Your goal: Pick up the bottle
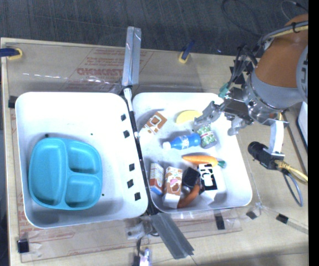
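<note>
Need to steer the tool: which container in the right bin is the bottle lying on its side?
The blue plastic bottle with white cap, lying flat mid-bin; the small green-labelled can touches its right end.

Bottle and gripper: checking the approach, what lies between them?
In the camera view, a small green can lies between the gripper and the blue bottle.

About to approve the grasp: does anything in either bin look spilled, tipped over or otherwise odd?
No spill visible. The bottle lies on its side in the right bin, beside a small can. Cartons are jumbled together at the near edge. The blue tray sits flat in the left bin.
</note>
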`<state>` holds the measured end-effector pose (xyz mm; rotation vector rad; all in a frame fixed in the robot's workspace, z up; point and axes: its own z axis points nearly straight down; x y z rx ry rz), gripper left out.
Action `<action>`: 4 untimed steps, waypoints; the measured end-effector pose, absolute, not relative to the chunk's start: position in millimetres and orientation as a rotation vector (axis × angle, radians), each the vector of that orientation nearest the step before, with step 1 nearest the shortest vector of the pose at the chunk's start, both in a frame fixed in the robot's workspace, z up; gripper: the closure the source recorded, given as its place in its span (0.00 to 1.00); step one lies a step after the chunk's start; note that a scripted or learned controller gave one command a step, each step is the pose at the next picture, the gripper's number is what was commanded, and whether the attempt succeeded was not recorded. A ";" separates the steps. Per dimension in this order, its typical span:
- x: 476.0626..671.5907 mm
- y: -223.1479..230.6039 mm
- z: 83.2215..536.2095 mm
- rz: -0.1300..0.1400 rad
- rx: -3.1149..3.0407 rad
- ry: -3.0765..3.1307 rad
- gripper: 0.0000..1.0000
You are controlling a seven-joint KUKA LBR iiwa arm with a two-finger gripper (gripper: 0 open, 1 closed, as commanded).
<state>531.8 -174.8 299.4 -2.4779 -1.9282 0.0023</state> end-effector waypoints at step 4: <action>577.1 -195.4 101.0 0.005 -2.723 -1.554 1.00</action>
